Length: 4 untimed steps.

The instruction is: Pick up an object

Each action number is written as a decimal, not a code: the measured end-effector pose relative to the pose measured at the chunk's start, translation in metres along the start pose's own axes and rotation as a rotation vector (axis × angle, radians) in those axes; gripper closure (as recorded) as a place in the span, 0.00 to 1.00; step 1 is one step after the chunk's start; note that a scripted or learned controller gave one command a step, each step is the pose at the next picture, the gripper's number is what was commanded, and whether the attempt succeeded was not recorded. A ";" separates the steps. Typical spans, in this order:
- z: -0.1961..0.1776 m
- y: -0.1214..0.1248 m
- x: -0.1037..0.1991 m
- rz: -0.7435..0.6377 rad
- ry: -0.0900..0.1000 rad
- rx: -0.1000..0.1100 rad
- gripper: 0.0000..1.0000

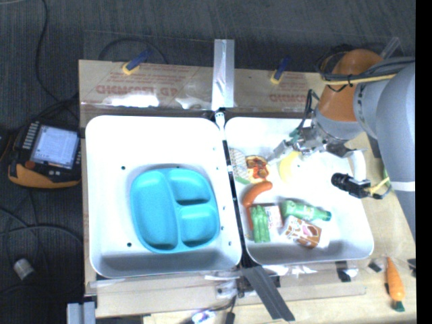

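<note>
Where gripper meets yellow object

We cannot tell how the fingers of the claw stand — they are too small and blur into the yellow object just below them. Up and to the right of the claw, the grey arm runs off the frame's right edge. Far below and right of the claw, an orange tool lies partly cut off — its kind is unclear.
</note>
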<state>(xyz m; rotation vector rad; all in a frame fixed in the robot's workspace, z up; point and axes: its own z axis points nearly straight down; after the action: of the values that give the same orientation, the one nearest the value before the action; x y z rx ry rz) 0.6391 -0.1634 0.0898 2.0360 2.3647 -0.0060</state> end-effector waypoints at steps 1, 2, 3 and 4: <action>0.000 0.000 0.000 0.000 0.000 0.000 0.00; 0.000 0.000 0.000 0.000 0.000 0.000 0.00; -0.008 0.001 0.003 -0.002 0.007 0.002 1.00; -0.007 -0.001 -0.021 0.082 0.019 0.014 1.00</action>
<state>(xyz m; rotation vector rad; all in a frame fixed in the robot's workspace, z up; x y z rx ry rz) 0.6409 -0.1843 0.0977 2.1476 2.2964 -0.0022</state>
